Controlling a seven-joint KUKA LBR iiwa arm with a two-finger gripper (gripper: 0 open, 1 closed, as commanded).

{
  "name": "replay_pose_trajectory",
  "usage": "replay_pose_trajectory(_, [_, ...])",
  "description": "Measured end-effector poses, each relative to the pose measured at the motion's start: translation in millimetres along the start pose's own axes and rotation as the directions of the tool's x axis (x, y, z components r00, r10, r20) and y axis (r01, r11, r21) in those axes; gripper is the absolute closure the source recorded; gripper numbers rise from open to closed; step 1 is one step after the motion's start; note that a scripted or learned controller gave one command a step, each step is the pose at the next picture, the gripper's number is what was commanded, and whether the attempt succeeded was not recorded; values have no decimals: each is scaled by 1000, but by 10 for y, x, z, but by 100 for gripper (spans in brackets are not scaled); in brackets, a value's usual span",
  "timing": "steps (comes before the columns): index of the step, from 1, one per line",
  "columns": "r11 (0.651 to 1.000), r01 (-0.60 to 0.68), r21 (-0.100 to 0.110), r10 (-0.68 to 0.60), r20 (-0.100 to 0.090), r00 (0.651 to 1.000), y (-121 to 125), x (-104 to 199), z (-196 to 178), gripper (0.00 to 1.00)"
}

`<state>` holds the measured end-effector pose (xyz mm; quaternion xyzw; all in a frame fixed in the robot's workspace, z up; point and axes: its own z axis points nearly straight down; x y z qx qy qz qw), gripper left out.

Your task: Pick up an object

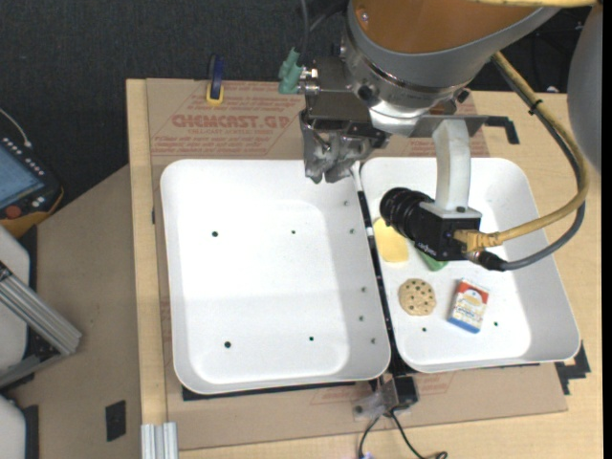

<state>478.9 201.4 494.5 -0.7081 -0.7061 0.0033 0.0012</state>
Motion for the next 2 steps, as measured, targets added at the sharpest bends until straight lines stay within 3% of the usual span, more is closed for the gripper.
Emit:
replay_pose_trajectory(1, [1000,4,-7,-4,-4,1000,3,17,-133,100])
replay_pose_trajectory(2, [1000,1,-1,-1,-1,1000,122,20,194,100])
